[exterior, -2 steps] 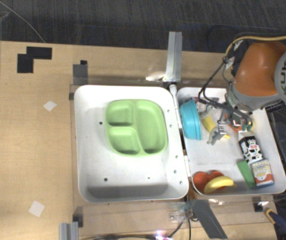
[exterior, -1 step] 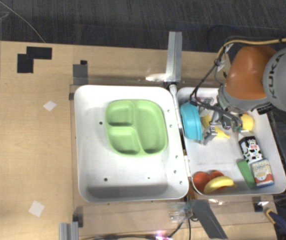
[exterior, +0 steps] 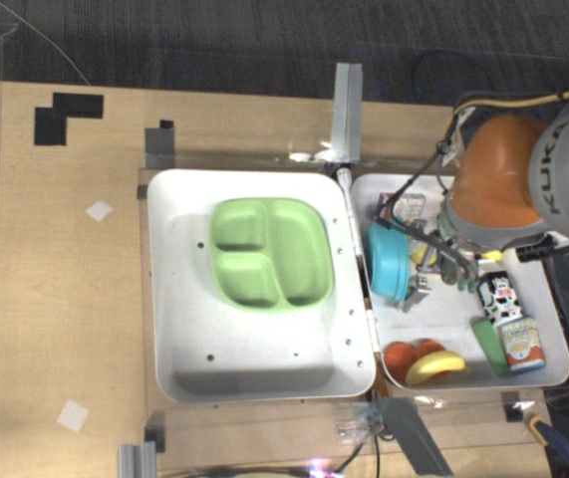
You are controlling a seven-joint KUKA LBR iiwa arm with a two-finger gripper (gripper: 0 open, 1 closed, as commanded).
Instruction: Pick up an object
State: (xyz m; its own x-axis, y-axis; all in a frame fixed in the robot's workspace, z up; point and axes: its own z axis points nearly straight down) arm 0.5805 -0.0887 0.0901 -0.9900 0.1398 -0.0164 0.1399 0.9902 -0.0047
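The right bin (exterior: pixel 453 319) holds a blue cup (exterior: pixel 388 263) lying on its side against the left wall. At the front lie a yellow banana (exterior: pixel 434 366) and a red fruit (exterior: pixel 404 351). Further right are a green block (exterior: pixel 489 345), a small carton (exterior: pixel 523 345) and a black-and-white bottle (exterior: pixel 499 299). My gripper (exterior: pixel 416 289) reaches down from the grey and orange arm (exterior: pixel 498 172) and sits just right of the blue cup, low in the bin. A small yellow item (exterior: pixel 422 255) lies partly hidden under the wrist.
The left bin (exterior: pixel 179 297) bears a green divided plate (exterior: pixel 269 252). A metal post (exterior: pixel 347 113) stands behind the wall between the two bins. Cables hang from the arm over the right bin's back part.
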